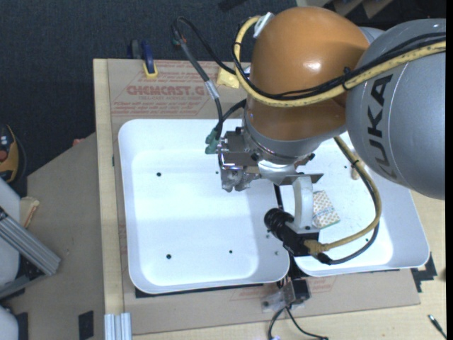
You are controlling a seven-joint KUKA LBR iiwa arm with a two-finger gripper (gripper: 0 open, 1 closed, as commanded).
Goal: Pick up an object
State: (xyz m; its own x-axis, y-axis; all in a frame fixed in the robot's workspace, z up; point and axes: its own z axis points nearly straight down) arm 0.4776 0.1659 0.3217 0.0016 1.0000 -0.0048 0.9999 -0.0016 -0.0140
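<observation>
Nearest, left bin [141, 261]: white floor bare apart from a few small dark dots. Right bin [407, 243] touches it side by side, mostly hidden under the arm [403, 112]. Small checkered blue-white packet [325, 210] lies flat in right bin, near the shared wall. Gripper [232, 174] hangs over the left bin's right part, apart from the packet, nothing seen held; open or closed, cannot tell. Orange band [304, 41] above it. Farthest, tan board [163, 91] with red print, blue clamp [148, 57] on its edge.
</observation>
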